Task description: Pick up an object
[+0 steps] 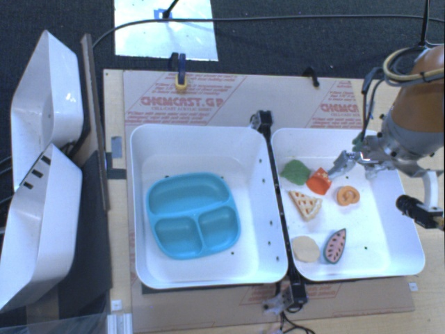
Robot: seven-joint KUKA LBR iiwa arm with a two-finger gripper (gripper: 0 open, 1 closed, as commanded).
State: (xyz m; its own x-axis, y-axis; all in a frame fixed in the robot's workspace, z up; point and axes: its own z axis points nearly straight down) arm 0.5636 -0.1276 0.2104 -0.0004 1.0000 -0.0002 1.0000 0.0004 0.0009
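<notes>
**Two bins on counter, arm over right bin**

Surface/room: dark carpet-like floor around counter [115, 186]. Brown board w/ red printed lettering under both bins. Shiny sheet [165, 18] on floor beyond far edge; black cable [292, 21] across floor. Blue-and-yellow clamp [180, 72] at board's far edge. 2 spare white tubs [42, 165] stacked at a tilt, at left.

Materials/shapes: 2 shallow white plastic bins, rounded corners, side by side, touching along black centre strip. Left bin [160, 145] holds 1 light-blue tray [192, 214], glossy, 3 compartments (1 long, 2 small).

Right bin [400, 249] holds 6 toy food pcs, matte:
- 1 green leafy pc [296, 172], irregular outline
- 1 red block [318, 181], touching green pc's right side
- 1 pizza wedge [305, 204], triangular, tan w/ red dots
- 1 orange spiral pc [348, 196], round
- 1 beige disc [304, 248], flat
- 1 watermelon slice [335, 245], oval, red w/ green rim, just beside disc

Arm: enters from right, orange band above wrist. Gripper [342, 164] over right bin's far half, metal fingers pointing left toward red block, tips just beside it. Fingers apart or together: cannot tell. Nothing seen between them.
</notes>
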